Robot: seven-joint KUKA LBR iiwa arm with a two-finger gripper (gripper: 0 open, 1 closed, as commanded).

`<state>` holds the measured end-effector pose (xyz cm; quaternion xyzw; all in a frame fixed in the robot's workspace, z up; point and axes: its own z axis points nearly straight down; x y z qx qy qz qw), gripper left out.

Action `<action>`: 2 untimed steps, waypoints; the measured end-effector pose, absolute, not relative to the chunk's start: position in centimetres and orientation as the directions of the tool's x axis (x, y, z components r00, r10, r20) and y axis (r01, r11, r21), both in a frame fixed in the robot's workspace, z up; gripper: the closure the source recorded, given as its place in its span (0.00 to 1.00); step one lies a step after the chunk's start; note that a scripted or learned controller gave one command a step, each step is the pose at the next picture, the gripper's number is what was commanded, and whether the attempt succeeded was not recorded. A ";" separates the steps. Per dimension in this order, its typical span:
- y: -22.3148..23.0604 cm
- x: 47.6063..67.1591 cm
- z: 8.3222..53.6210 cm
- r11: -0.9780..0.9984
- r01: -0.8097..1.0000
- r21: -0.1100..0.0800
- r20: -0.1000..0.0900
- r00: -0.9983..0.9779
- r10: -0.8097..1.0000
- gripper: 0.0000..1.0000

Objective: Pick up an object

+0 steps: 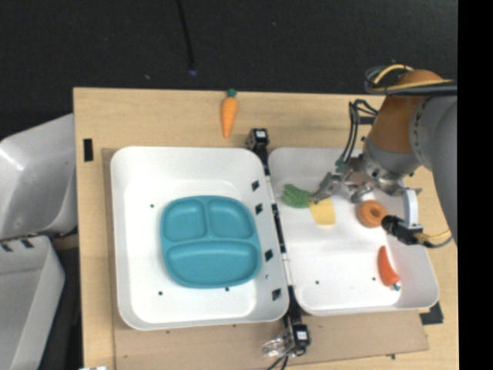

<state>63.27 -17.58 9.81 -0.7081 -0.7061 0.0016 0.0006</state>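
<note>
Now the gripper (pixel 327 187) is low in the right bin (pixel 347 291), its fingers perhaps slightly apart, gripping nothing. A green toy (pixel 295 196) lies at its 9 o'clock, a yellow block (pixel 323 212) at 6 o'clock, touching the green one.

A: Left bin (pixel 131 299) contents?
B: One blue plate (pixel 209 241), three compartments, lying flat at centre.
A: On the bench (pixel 154 118) outside the bins?
B: Carrot (pixel 229 114) behind the left bin, green end away. Black clip (pixel 258 138) just beside it.
</note>
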 end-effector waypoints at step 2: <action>-18.7 63.5 16.3 -0.002 1.000 0.007 -0.003 0.002 1.000 1.00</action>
